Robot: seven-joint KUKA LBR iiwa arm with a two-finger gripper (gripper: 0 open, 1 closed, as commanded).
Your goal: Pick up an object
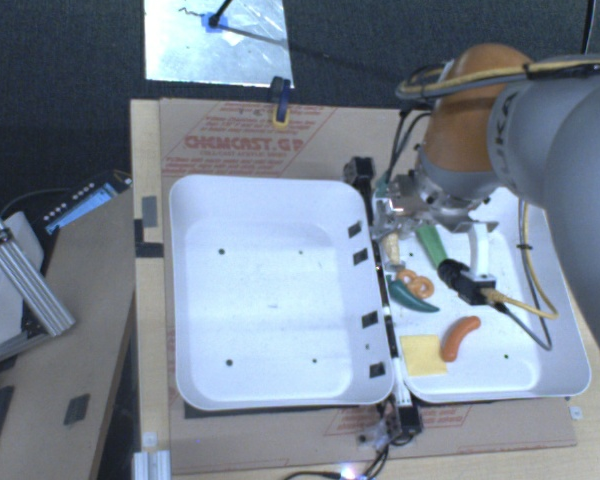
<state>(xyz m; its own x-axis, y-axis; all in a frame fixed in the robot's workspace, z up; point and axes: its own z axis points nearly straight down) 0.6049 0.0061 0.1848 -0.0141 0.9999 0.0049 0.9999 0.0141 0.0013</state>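
A short orange-red sausage (pixel 460 336) lies on the floor of the right-hand shallow white plastic bin (pixel 525 363), and everything else is placed from it. Just left of the sausage in the view, close to its lower end, is a flat pale-yellow square slice (pixel 423 355). Up the view and left of the sausage sits a small orange pretzel-shaped ring (pixel 416 284). A dark teal curved piece (pixel 417 301) lies right against the ring on the side nearer the sausage; whether the two overlap is unclear. Farther still from the sausage, a long green pepper-like piece (pixel 431 245) lies at a slant, its far end passing under the robot's wrist. These five loose things, the task's objects, all lie in this one bin.

The grey arm (pixel 560 118) with its orange band (pixel 480 78) reaches in from the right, beyond the sausage. It bends down so that the jaws stand at the seam where the two bins meet, up and left of the sausage and past the green piece. The wrist hardware crowds them, and I cannot tell whether the jaws are wide, narrow or holding anything.

The left-hand shallow white plastic bin (pixel 270 308) lies across that seam from the sausage. Both bins rest on a brown cardboard sheet with red print (pixel 250 133) covering the bench. A blue and yellow clamp (pixel 279 100) grips its far edge, well up and left of the sausage, with a crinkled silver sheet (pixel 215 23) beyond.
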